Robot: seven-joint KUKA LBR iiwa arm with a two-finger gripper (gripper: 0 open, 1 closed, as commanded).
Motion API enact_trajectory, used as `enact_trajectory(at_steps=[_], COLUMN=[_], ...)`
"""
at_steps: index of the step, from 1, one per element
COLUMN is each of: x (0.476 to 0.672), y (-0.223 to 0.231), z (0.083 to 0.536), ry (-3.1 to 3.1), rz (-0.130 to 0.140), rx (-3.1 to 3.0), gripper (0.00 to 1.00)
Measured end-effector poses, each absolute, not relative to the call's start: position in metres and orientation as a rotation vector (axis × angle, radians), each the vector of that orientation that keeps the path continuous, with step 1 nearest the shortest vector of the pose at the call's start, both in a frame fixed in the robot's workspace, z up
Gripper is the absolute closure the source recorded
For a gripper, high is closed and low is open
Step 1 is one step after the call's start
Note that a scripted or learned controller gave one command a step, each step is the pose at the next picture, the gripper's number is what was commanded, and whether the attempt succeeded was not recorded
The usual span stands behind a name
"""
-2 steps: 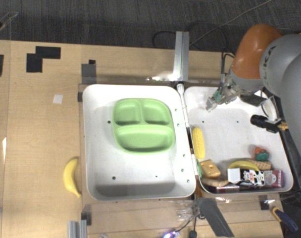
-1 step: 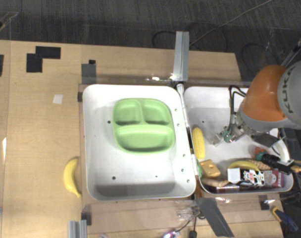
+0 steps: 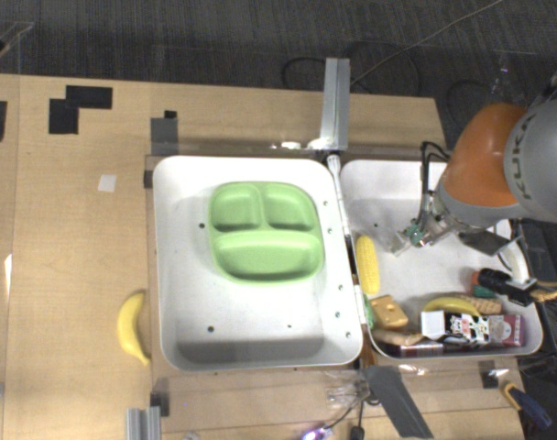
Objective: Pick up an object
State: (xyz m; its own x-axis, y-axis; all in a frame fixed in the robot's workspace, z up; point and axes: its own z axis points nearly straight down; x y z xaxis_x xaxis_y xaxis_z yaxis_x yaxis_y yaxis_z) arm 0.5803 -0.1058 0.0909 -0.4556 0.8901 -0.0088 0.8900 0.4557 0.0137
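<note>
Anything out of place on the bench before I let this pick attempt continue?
Yes: a banana lies on the wooden bench top, just outside the left bin, touching or nearly touching its wall. The other items sit in the right bin.

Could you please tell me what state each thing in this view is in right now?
Green tray: upright, lying in the left bin.
Corn cob: lying along the right bin's left wall.
Banana: on the bench, outside the left bin.
Gripper: over the right bin, nothing seen held.
Clutter: heaped along the right bin's near edge.
</note>
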Motion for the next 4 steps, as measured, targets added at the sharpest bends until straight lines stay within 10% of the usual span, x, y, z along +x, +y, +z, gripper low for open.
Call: enact_trajectory(at_steps=[1,3,4], x=[0.581,0.661,0.664], y=[-0.107,-0.097,-0.094], z=[0.091,0.089,0.104], ry=[2.664,2.628,2.629], rz=[0.011,0.006,0.016], rx=[1.631,1.699,1.686], gripper=[0.0,0.0,1.0])
